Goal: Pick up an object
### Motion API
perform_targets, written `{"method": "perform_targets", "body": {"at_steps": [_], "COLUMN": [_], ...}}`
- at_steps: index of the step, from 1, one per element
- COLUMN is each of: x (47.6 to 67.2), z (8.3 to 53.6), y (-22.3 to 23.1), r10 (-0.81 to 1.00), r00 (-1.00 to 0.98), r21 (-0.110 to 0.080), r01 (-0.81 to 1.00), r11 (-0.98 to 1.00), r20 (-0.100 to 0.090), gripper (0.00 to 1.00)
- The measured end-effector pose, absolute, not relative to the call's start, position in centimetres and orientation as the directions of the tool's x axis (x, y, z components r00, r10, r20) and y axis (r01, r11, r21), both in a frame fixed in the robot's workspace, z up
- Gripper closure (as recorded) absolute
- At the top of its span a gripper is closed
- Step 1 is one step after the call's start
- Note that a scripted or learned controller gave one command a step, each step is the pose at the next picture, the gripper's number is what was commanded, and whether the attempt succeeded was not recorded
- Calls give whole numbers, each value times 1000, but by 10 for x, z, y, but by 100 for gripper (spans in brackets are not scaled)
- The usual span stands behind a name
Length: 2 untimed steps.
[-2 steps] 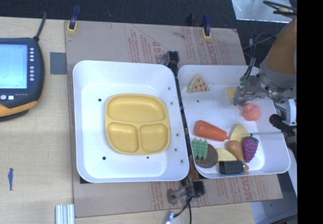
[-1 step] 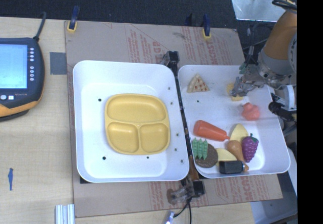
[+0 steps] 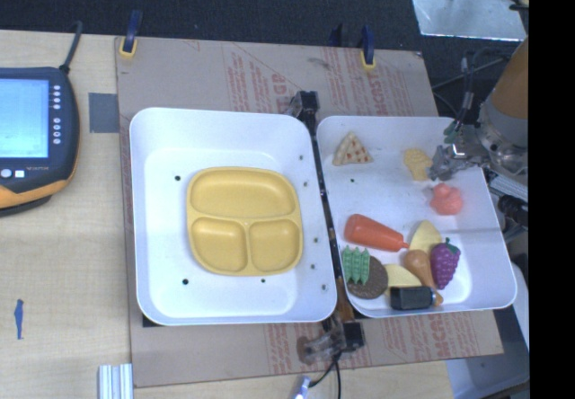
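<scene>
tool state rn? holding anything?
Tool: cannot be told; it sits low over the right bin, by the pink toy. Nothing visibly held.

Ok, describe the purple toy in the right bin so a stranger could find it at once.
Start at the right bin, the one crowded with toy food. Go to its near right corner, where several pieces bunch together. The grape bunch lies at the right end of that cluster, beside a yellow wedge; it alone is purple, with a green stem.
</scene>
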<state>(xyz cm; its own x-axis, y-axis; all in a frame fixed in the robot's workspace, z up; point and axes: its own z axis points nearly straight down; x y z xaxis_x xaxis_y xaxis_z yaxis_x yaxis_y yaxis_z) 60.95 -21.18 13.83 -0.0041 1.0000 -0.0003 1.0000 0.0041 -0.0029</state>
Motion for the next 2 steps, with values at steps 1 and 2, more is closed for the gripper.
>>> {"method": "perform_targets", "body": {"at_steps": [1,2], "x": [530,604], "z": [94,92], "y": [-212,-179], "r10": [1000,1000], "r00": [-5,-6], "r21": [-5,-3], "r01": [1000,1000], "r11": [5,6], "r20": [0,-1], "gripper": [0,0]}}
